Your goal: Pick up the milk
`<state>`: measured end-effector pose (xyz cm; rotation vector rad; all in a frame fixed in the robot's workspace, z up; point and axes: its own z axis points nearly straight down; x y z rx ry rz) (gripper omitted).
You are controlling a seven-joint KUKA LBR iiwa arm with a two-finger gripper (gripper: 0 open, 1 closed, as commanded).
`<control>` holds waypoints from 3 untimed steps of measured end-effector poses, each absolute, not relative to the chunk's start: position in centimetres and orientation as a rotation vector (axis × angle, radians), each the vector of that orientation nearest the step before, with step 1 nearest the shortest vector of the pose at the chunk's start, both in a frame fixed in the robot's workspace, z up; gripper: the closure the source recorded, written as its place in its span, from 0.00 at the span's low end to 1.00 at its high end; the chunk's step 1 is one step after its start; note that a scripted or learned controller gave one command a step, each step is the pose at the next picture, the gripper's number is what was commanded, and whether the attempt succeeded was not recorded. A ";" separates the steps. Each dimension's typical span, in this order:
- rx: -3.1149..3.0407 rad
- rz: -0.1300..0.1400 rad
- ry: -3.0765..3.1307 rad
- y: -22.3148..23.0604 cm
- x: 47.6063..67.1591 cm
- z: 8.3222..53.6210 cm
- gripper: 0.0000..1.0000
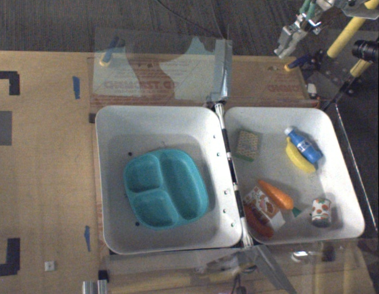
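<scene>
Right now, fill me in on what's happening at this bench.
A grey robot arm is meant to pick up the milk, but it hasn't reached it. Its gripper hangs beyond the far edge of the right bin, above the bench rather than over either bin. The milk carton lies in that bin's near left corner, touching an orange carrot. A blue bottle, a banana and a small can sit nearby. The left bin holds a teal divided plate.
</scene>
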<state>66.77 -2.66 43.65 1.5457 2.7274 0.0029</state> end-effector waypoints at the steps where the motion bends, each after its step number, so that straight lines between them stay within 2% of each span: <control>1: 1.470 0.000 2.775 0.5 60.4 43.6 1.00; 2: 1.317 0.001 2.850 2.9 62.8 35.2 1.00; 3: 0.908 0.004 3.001 7.5 58.9 40.6 1.00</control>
